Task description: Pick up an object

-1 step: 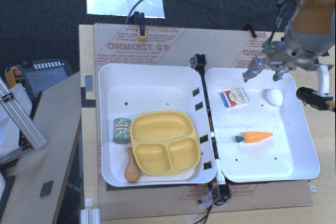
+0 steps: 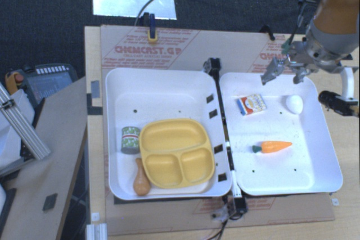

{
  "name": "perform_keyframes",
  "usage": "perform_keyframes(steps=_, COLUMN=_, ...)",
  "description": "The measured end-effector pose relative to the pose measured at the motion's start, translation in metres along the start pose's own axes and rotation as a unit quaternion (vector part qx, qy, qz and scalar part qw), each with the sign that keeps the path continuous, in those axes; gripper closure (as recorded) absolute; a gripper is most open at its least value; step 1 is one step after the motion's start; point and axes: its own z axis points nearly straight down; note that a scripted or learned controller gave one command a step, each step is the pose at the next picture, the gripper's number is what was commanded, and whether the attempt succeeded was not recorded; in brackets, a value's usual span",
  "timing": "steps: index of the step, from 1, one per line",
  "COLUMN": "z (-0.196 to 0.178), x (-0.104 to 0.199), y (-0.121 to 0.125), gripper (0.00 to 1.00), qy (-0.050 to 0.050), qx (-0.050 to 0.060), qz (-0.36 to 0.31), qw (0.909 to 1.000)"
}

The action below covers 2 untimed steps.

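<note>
My gripper [image 2: 286,75] hangs over the far edge of the right bin [image 2: 315,174], fingers spread apart with nothing between them. Below it in that bin lie a small orange-and-white card box [image 2: 251,104], a white egg [image 2: 294,104] and an orange carrot [image 2: 272,146] with a green end. The box sits just left of and under the gripper, the egg slightly right of it. The left bin [image 2: 118,90] holds a yellow divided plate [image 2: 176,153], a small green-labelled can [image 2: 130,139] and a tan wooden piece [image 2: 140,178] tucked at the plate's lower left.
A black clip strip [image 2: 220,115] runs along the seam between the two bins. A cable arcs over the bench at the back. A tablet-like device [image 2: 48,84] and an aluminium rail [image 2: 22,123] sit at the far left, off the bench.
</note>
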Motion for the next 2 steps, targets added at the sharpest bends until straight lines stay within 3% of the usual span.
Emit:
perform_keyframes(steps=1, z=0.049, x=0.009, y=0.004, gripper=0.00, qy=0.000, qx=0.001, qz=-0.001, qw=1.0000)
perform_keyframes(steps=2, z=0.104, x=-0.001, y=0.005, gripper=0.00, qy=0.000, qx=0.001, qz=0.001, qw=1.0000)
